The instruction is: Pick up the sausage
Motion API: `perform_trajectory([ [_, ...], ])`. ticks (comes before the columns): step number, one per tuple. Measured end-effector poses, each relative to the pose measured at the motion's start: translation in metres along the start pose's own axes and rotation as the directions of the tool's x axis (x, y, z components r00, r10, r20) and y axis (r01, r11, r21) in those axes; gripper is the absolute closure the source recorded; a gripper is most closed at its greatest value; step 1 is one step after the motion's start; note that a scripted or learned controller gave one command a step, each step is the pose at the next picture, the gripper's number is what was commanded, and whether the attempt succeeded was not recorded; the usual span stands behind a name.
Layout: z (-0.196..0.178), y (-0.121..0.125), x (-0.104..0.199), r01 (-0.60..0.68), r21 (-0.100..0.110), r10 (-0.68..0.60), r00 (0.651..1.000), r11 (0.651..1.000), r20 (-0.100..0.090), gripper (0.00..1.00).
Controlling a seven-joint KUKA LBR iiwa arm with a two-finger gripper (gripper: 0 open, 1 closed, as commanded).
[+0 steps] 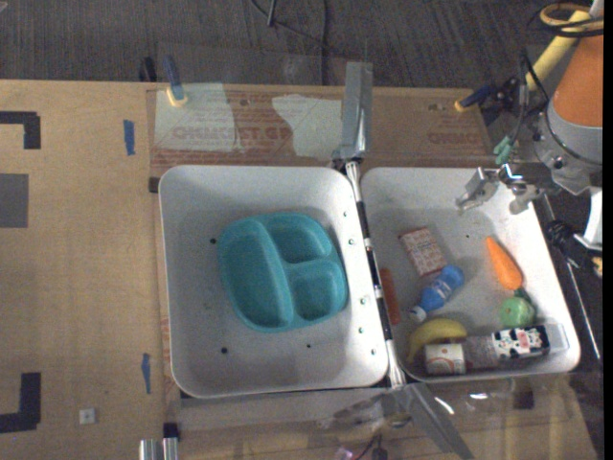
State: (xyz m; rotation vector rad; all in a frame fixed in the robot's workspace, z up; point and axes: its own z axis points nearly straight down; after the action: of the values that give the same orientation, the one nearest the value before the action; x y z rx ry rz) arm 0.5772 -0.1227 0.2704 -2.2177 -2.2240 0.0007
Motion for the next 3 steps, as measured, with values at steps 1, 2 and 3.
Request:
perform_trajectory([
  [1,0.09,-0.098,-0.019,0.178,-0.001,-0.178,0.984,0.984,0.0,0.0],
  [2,0.179,-0.057,0.003,-0.134,-0.001,0.134,0.991,0.991,0.0,0.0],
  [3,0.158,-0.064,-0.006,-0.02,-0.002,0.02,1.0,1.0,0.001,0.0],
])
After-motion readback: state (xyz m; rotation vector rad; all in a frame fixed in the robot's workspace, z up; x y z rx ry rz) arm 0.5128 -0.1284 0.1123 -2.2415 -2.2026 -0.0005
